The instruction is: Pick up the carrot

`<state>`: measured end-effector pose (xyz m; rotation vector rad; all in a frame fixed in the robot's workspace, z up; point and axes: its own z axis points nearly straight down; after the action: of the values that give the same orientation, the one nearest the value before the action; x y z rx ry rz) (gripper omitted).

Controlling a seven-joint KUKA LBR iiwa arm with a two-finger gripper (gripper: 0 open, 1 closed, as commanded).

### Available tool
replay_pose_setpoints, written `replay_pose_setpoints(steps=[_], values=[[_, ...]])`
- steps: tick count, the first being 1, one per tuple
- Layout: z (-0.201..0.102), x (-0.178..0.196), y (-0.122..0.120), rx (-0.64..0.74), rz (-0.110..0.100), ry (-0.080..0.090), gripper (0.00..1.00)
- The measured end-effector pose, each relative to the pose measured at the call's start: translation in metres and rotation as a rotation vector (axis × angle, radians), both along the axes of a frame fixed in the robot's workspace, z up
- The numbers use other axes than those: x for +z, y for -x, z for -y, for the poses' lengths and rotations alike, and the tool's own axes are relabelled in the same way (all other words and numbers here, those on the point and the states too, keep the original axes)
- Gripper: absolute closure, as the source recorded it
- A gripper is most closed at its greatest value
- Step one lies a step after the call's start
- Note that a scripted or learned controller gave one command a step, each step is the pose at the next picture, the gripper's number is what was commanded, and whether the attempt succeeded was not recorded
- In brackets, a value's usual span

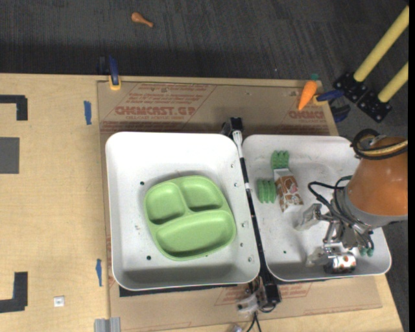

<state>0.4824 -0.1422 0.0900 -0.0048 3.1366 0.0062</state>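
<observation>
The carrot [307, 94], small and orange with a green top, lies on the cardboard behind the right bin [305, 144], outside both bins, near a blue clamp. My gripper [333, 245] is low in the front right corner of the right bin, well away from the carrot on the near side. The grey arm with its orange band [382, 185] rises above it at the right edge. A small orange and white object [344, 262] sits just under the gripper by the bin's front wall.
In the right bin lie a green block [280, 159], a ridged green piece [266, 191] and a printed packet [288, 190]. The left bin [130, 162] holds a green divided plate [189, 216]. Yellow-handled tools [382, 48] stand at the back right. A small orange item [141, 19] lies on the floor.
</observation>
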Motion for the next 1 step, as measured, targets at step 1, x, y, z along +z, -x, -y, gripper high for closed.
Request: replay_pose_setpoints(steps=[1], values=[[-0.0469,0.0125,-0.0044,-0.274,-0.002,0.002,0.0]])
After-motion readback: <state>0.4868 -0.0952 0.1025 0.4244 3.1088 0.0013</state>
